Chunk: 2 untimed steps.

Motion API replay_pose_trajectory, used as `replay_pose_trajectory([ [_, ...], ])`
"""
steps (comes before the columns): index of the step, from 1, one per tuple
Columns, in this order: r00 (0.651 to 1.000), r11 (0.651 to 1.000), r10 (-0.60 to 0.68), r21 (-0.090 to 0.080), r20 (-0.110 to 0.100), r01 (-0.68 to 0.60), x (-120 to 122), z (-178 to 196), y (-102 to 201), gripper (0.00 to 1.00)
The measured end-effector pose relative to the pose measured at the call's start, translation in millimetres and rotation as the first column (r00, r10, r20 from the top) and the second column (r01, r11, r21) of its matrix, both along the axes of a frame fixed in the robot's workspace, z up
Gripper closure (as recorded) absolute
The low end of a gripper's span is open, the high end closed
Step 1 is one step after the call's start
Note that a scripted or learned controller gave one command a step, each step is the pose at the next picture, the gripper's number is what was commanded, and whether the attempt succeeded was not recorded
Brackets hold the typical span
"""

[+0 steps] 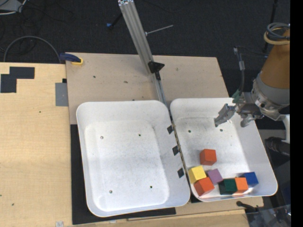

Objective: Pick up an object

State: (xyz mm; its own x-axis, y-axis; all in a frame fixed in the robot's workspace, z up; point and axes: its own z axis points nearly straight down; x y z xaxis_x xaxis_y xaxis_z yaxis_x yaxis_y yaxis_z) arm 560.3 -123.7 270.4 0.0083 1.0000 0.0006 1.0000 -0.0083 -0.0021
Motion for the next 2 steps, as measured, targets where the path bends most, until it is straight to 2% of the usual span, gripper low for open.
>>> replay_pose_trajectory([
  [1,1.0,1.0,0.011,0.002,-0.005,-0.011,-23,-25,41,0.0],
  [2,1.0,1.0,-0.001,-0.001,-0.01,0.001,-67,-96,-39,0.0],
])
